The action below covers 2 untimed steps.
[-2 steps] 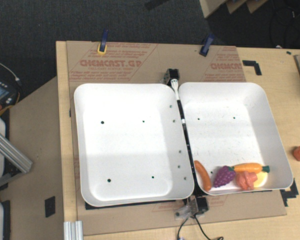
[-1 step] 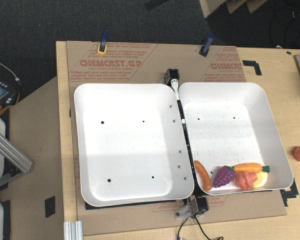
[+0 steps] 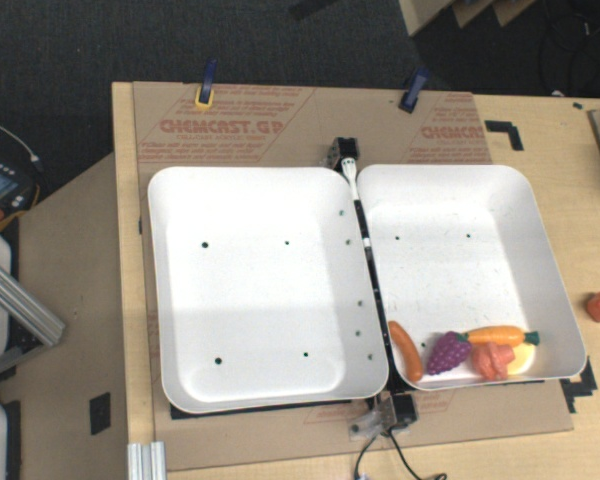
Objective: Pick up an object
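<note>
Several toy foods lie along the near edge of the right bin [image 3: 460, 228]. An orange-brown sausage [image 3: 405, 350] leans against the bin's near left corner. Beside it sits a purple bunch of grapes [image 3: 447, 352]. An orange carrot with a green top [image 3: 500, 335] lies just beyond a red piece [image 3: 489, 360] and a pale yellow piece [image 3: 521, 359].
The left bin [image 3: 250, 288] sits beside the right one on a brown cardboard sheet [image 3: 280, 118]. Clamps [image 3: 207, 88] hold the sheet at the far edge. A small red-orange object [image 3: 598, 307] lies on the bench right of the right bin. Cables run at the near edge [image 3: 385, 423].
</note>
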### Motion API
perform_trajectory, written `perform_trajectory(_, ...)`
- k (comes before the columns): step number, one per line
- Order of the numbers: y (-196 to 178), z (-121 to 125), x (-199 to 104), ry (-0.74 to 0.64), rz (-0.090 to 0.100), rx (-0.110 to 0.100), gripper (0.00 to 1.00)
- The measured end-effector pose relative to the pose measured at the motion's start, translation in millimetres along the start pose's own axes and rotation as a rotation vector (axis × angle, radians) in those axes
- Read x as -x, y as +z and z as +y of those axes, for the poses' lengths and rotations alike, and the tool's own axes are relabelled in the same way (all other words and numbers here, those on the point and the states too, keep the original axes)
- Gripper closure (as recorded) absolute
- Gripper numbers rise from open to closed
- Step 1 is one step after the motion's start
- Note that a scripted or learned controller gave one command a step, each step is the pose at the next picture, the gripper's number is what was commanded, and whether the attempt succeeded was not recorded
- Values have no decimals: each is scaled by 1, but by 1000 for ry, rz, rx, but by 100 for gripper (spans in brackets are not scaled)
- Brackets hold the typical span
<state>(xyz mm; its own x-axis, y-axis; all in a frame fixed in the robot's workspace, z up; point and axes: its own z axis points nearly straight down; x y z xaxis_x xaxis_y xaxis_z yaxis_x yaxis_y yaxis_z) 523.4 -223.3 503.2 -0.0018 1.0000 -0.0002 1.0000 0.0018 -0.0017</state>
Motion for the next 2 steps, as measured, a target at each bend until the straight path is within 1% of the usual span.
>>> perform_trajectory(1,-35,-36,1,3,-4,10,100)
perform_trajectory(2,-32,-16,1,1,-4,7,100)
